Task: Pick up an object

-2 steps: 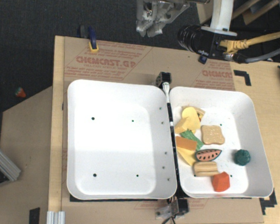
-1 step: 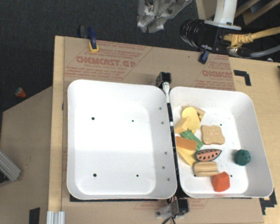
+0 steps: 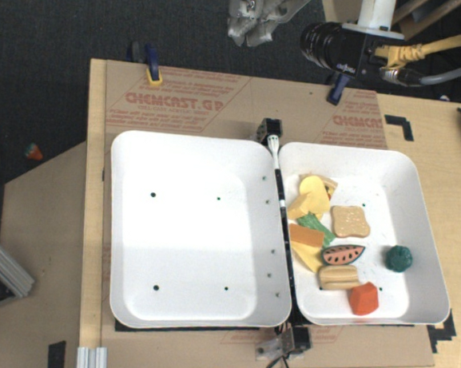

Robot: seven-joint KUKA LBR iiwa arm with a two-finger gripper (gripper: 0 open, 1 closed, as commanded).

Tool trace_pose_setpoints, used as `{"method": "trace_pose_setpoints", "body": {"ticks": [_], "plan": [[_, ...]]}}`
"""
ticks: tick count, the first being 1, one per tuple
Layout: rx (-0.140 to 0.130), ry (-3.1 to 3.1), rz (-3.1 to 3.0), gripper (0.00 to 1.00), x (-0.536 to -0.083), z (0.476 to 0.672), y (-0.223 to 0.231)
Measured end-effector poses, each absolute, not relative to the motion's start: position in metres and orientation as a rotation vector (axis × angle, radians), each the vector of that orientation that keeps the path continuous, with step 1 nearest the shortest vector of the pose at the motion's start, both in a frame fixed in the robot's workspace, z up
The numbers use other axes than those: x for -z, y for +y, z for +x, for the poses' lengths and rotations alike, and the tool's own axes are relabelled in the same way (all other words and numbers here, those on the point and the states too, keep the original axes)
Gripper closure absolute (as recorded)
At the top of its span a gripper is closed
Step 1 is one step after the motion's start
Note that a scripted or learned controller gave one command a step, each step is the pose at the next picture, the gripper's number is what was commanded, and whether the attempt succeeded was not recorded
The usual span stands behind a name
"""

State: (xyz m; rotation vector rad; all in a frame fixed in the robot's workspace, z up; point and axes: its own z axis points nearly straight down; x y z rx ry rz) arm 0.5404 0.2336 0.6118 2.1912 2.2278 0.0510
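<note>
The right white bin (image 3: 421, 205) holds several toy food pieces bunched along its left side. Among them are yellow pieces (image 3: 313, 194), a toast slice (image 3: 349, 222), a green piece (image 3: 316, 225), an orange wedge (image 3: 305, 236) and a watermelon slice (image 3: 343, 254). A tan bun (image 3: 338, 278) and a red piece (image 3: 363, 299) lie near the front rim. A dark green ball (image 3: 399, 258) sits apart at the right. My gripper (image 3: 257, 15) hangs high at the top of the view, beyond the bins' far edge and well away from all the pieces.
The left white bin (image 3: 132, 211) adjoins the right one along a black hinge strip (image 3: 280, 215). Both rest on a cardboard sheet (image 3: 222, 98) clamped at its far edge by blue clips (image 3: 153, 64). Cables and hoses (image 3: 402, 54) lie at the top right.
</note>
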Motion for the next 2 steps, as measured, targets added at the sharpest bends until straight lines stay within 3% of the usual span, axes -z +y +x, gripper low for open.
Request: {"method": "trace_pose_setpoints", "body": {"ticks": [2], "plan": [[-0.062,2.227,2.187,1.00,-0.633,0.541,0.235]]}}
